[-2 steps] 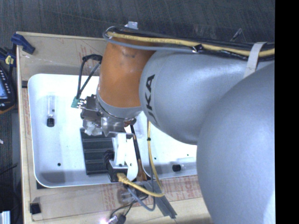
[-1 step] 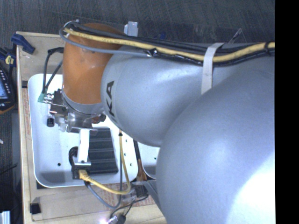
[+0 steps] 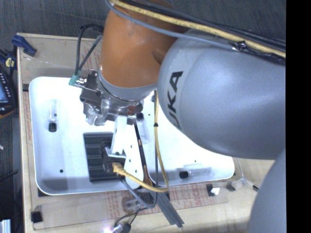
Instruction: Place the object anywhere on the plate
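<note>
My gripper (image 3: 94,111) hangs over the upper middle of the left white bin (image 3: 39,144), under the orange band and the big grey arm. A small clear tube with a black end (image 3: 52,116) lies near the bin's left wall, well left of the gripper and apart from it. A second clear tube with a black end (image 3: 194,172) lies by the front rim of the right bin (image 3: 218,166). The arm hides most of the right bin and the back of the left one.
The wooden bench (image 3: 53,57) frames the bins. A blue clamp (image 3: 23,43) sits at its far left corner, and a dark device (image 3: 5,93) lies off the bench's left edge. Bare white floor shows at the left bin's front left.
</note>
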You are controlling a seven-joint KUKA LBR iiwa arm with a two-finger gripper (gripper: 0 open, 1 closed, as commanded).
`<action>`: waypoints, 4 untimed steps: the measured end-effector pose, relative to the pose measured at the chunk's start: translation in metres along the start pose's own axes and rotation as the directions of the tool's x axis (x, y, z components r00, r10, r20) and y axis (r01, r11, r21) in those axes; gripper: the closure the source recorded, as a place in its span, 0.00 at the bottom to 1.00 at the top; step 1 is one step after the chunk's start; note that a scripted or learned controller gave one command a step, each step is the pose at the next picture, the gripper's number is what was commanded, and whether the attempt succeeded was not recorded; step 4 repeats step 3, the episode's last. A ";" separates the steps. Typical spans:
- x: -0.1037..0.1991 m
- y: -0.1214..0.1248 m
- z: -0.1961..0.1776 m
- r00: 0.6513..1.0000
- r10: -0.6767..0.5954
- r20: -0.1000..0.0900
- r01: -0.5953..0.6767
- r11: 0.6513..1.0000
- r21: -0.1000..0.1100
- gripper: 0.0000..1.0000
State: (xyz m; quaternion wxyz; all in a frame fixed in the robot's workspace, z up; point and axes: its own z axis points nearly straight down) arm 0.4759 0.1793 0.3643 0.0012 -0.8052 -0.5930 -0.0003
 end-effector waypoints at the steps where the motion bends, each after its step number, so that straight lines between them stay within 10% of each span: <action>1: 0.040 0.061 0.039 0.968 -0.251 0.002 0.251 0.968 0.002 1.00; 2: -0.002 0.001 -0.034 0.915 -0.404 0.001 0.404 0.915 -0.002 1.00; 3: 0.022 -0.007 0.070 0.942 -0.334 0.005 0.334 0.943 0.005 1.00; 4: 0.022 -0.007 0.070 0.942 -0.334 0.005 0.334 0.943 0.005 1.00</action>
